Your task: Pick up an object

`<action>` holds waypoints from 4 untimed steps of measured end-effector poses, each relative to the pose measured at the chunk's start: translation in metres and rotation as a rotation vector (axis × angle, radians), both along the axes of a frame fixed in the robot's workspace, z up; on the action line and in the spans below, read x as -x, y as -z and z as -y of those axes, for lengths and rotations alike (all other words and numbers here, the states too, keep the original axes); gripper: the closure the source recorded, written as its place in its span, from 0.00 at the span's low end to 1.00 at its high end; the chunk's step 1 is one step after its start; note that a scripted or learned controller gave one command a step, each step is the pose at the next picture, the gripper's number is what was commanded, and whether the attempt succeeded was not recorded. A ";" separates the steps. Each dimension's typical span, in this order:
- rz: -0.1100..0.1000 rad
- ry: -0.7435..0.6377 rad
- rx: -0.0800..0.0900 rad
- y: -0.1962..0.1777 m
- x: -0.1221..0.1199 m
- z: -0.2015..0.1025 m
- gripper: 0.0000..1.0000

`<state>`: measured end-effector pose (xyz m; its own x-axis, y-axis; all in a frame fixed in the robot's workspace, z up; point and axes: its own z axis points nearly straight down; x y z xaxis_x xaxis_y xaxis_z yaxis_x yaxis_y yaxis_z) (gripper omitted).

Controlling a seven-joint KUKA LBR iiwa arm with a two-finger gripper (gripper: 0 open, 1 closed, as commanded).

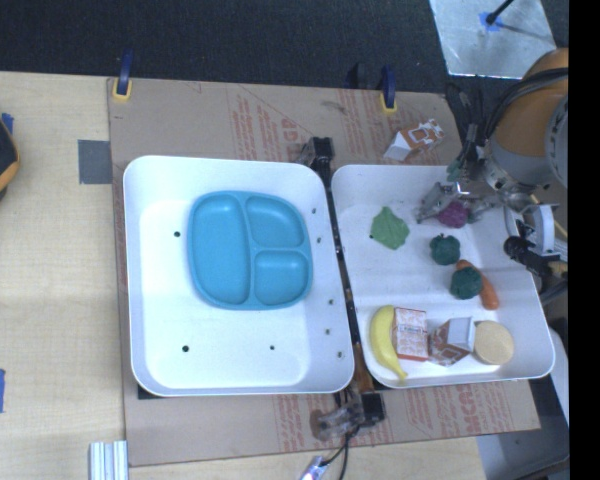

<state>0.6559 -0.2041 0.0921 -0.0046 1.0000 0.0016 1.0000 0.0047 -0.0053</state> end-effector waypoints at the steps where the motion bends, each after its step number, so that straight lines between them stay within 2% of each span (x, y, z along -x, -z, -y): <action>1: 0.003 0.002 0.002 0.000 0.000 0.007 0.00; 4: 0.003 0.000 0.001 0.000 0.000 0.007 0.00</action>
